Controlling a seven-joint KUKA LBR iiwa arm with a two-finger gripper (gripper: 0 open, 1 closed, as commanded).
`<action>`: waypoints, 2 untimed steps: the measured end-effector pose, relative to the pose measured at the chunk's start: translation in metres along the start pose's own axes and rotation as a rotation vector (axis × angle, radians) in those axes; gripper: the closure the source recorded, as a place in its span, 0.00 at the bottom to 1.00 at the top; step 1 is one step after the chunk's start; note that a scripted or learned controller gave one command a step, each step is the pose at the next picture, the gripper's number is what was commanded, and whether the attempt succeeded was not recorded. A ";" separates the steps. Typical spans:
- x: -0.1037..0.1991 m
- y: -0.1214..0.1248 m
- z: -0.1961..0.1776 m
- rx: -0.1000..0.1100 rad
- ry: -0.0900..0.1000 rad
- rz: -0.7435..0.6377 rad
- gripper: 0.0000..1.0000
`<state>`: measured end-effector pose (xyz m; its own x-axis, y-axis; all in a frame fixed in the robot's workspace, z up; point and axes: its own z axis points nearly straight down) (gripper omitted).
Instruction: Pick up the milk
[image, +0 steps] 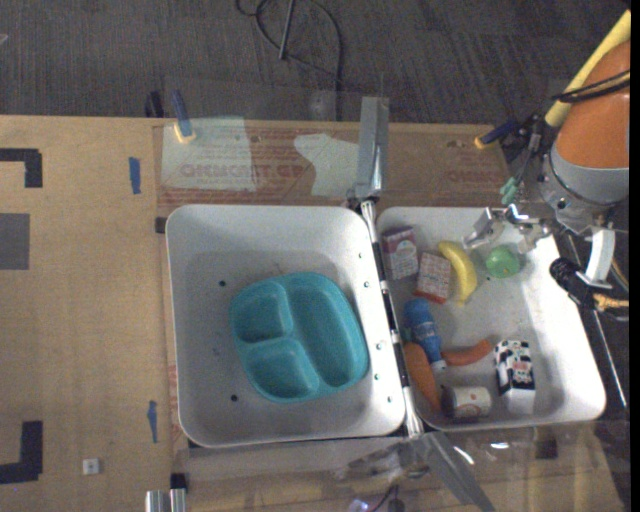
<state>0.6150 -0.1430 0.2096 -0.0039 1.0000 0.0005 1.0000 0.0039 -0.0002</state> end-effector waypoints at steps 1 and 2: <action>-0.043 -0.088 0.041 -0.001 -0.001 -0.365 0.00; -0.079 -0.131 0.118 -0.014 -0.005 -0.661 0.00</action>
<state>0.4847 -0.2228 0.0916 -0.6166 0.7872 -0.0085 0.7872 0.6166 0.0111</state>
